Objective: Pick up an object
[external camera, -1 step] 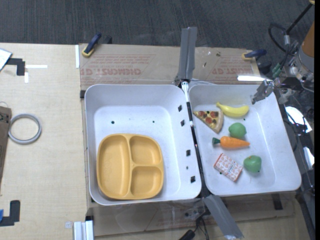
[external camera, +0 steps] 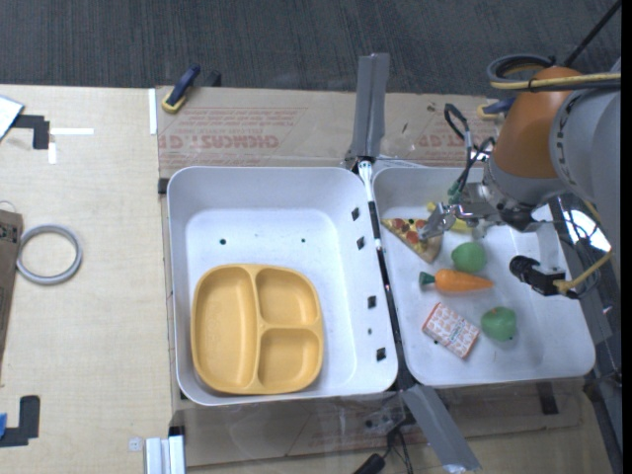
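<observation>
**Arm over right bin, jaws low by the pizza slice**

Camera view, slanted down on the desk (external camera: 89,363). Two white bins side by side. Left bin (external camera: 267,200) holds a yellow divided plate (external camera: 259,327), three compartments, lying toward the near left corner.

Right bin (external camera: 553,349) carries the loose items: a toy pizza slice (external camera: 410,236) at the far left, a green round piece (external camera: 470,256) just right of it, a toy carrot (external camera: 460,281) lying crosswise below that, a small patterned card (external camera: 451,329) nearer the front, and a second green piece (external camera: 500,323) to the card's right. The card's print is too small to read.

The grey arm (external camera: 583,156) with its orange band (external camera: 528,131) reaches in from the right. The gripper (external camera: 437,223) sits low at the right edge of the pizza slice, beside a small yellow item (external camera: 434,208). Whether the jaws are spread or pressed together cannot be told; nothing is plainly seen between them.

Behind the bins lies flat cardboard (external camera: 257,126) with red mirrored lettering, partly legible as "CHEMCAST". A tape roll (external camera: 45,254) rests on the desk at far left, and a blue-and-yellow tool (external camera: 182,88) lies at the cardboard's far corner.
</observation>
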Motion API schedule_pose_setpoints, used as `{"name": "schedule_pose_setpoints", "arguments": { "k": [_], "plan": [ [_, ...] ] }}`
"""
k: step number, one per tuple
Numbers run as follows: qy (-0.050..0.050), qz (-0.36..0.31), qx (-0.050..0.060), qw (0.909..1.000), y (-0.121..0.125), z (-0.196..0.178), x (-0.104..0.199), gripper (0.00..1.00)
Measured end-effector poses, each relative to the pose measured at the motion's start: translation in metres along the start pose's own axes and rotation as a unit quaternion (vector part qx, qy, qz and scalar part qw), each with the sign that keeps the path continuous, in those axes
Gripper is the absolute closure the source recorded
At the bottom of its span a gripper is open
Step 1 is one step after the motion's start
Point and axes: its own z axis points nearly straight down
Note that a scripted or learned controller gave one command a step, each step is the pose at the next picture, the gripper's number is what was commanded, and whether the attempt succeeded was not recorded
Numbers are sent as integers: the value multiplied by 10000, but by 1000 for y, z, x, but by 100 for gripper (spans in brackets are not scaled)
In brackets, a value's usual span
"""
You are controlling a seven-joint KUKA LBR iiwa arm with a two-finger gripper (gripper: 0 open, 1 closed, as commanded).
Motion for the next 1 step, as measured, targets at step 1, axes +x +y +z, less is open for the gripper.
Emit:
{"name": "schedule_pose_setpoints", "arguments": {
  "k": [1],
  "plan": [
    [9,16,1,10000,1,-8,0,100]
  ]
}}
